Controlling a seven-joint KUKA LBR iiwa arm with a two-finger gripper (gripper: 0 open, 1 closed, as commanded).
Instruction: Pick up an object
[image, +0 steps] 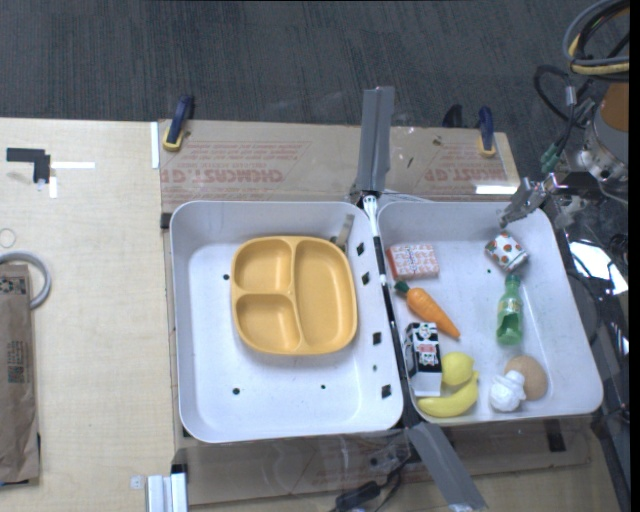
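The right bin (560, 300) holds several small objects. A red-and-white box (413, 261) lies at its far left, with a carrot (430, 310) just below it. A white red-dotted piece (506, 252) sits near the far right corner, above a green bottle (510, 311). Along the near side are a black-and-white carton (425, 358), a banana (449, 401), a yellow lemon (458, 367), a white lump (505, 393) and a brown egg (529, 376). My gripper (524, 202) hangs over the bin's far right rim, just up and right of the dotted piece, with nothing seen in it.
The left bin (200, 330) carries a yellow three-part plate (295, 296). A grey divider bar (375, 150) runs between the bins. Cables and arm hardware (595, 120) crowd the right side. A brown bag (15, 370) lies on the bench at far left.
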